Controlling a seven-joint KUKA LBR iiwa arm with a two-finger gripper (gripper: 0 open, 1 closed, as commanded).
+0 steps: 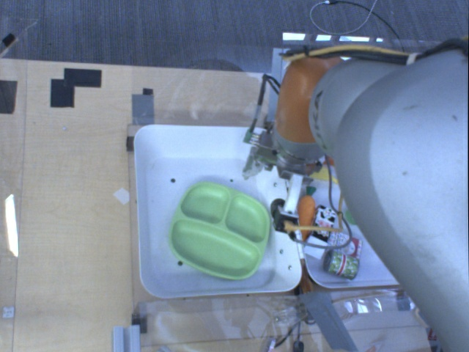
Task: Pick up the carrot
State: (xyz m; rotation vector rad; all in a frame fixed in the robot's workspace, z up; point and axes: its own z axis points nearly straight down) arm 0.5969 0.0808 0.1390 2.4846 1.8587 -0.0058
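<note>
In the camera view, the carrot point(306, 210) lies at the inner edge of the right bin point(381, 273), beside a small can point(341, 263). The tool point(258, 169) hangs over the left bin point(150, 218), near the green divided plate point(220, 229); I cannot tell its opening. It should move right over the carrot, then descend.

This looks like a robotics lab: a wooden table point(66, 196) with black markers point(73, 86), white bins point(154, 196), loose cables point(352, 9) and grey carpet point(146, 13) beyond.

Single fixed camera above the bench point(66, 218), looking down aslant on both white bins point(157, 196).
</note>
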